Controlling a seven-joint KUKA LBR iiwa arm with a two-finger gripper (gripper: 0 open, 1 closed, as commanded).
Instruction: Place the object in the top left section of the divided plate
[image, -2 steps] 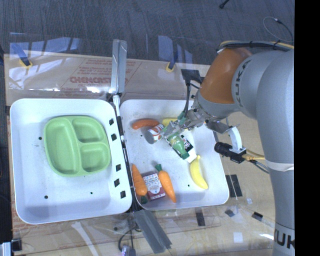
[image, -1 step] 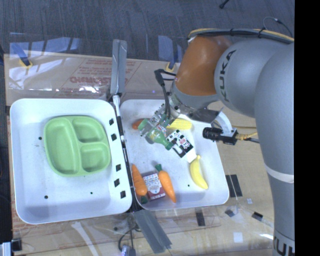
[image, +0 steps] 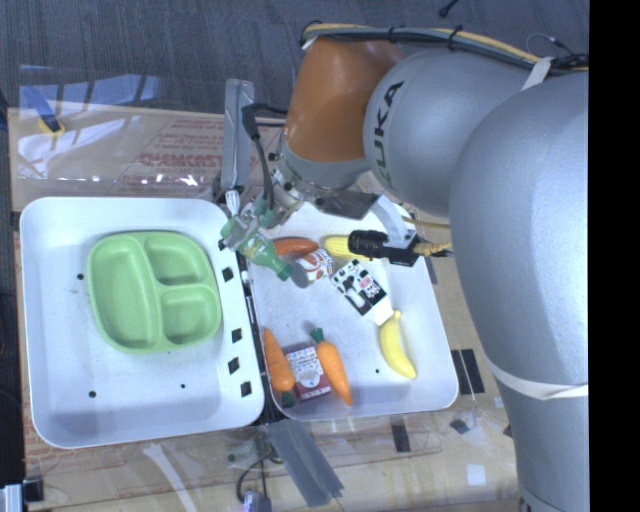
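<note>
"KUKA" (image: 388, 122) reads on my arm. My end effector (image: 243, 228) sits at the right bin's (image: 436, 330) upper-left corner; open or closed, cannot tell. Green divided plate (image: 155, 290), three sections, lies in the left bin (image: 50, 330).

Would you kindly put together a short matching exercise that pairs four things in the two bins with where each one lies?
Things:
1. green divided plate
2. banana
3. two carrots
4. black-and-white carton

Places:
A. right bin, near its front right corner
B. left bin, by itself
C. right bin, near its middle, just above the banana
D. right bin, at the front edge, either side of a small red packet

Pairs: 1-B, 2-A, 3-D, 4-C
</note>
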